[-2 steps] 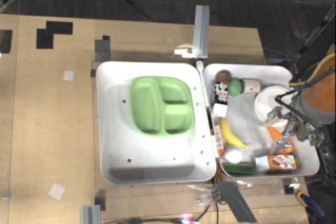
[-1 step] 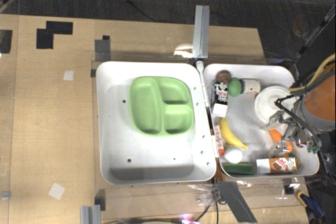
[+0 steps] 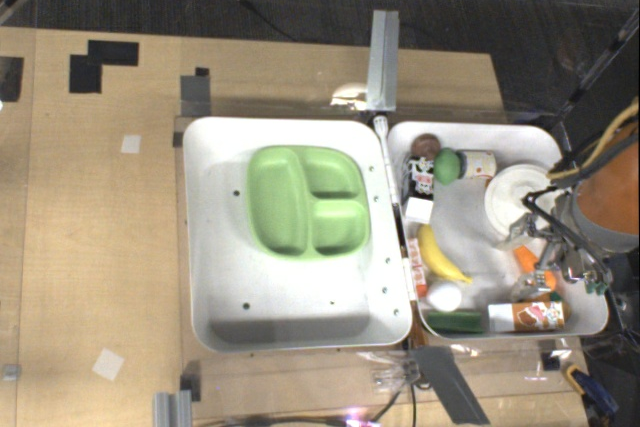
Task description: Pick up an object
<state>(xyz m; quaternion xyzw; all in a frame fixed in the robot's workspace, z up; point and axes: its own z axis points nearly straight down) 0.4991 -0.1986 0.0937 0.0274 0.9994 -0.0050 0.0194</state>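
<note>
Two shallow white bins sit side by side on the pale wooden surface [image 3: 90,245]. The left white bin [image 3: 230,315] carries a light green plastic tray with three compartments [image 3: 305,200], lying a little above the bin's middle.

The right white bin [image 3: 470,215] is crowded, and the yellow banana [image 3: 438,255] near its left wall serves as the landmark. Just above the banana lies a small white card [image 3: 418,210]; above that stands a black-and-white carton [image 3: 421,176] with a dark brown round thing [image 3: 425,145] at the bin's far edge. To the upper right of the banana sit a green ball [image 3: 447,165] and, touching it on the right, a cream-coloured can lying on its side [image 3: 480,164]. Right of the banana is a white round lid or dish [image 3: 515,195]. Just below the banana rests a small white ball [image 3: 444,296], and below that a dark green cucumber-like piece [image 3: 458,321] along the near wall. To the lower right of the banana lies an orange-and-white bottle on its side [image 3: 528,315].

The arm's hand [image 3: 545,260] is down inside the right bin, well to the right of the banana, beside a small orange piece [image 3: 525,258]. Whether it is released or clenched cannot be told amid the cables and metal.
</note>
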